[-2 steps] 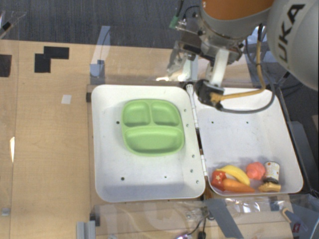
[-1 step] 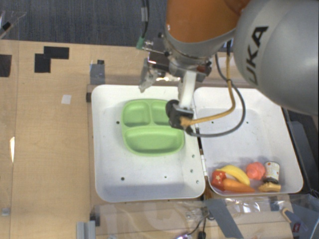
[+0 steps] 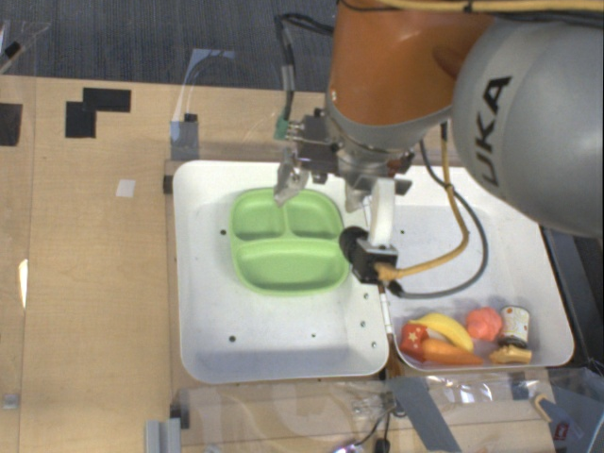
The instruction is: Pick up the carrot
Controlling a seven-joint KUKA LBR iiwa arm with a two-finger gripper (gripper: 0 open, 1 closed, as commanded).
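Orange and tapered, the carrot (image 3: 451, 353) lies at the near edge of the right white bin (image 3: 510, 253), just below a yellow banana (image 3: 444, 328) and touching it, with a small red item (image 3: 413, 334) at its left end. A pink-red round fruit (image 3: 484, 322), a small jar (image 3: 515, 323) and a yellow-brown item (image 3: 512, 354) sit to its right. The left white bin (image 3: 212, 338) holds a green divided plate (image 3: 283, 262). The tool (image 3: 322, 191) hangs over the far edge of that plate, well apart from the carrot, its two fingers (image 3: 287, 185) spread wide with nothing between them. Both bins rest on a pale wooden surface (image 3: 85, 300).
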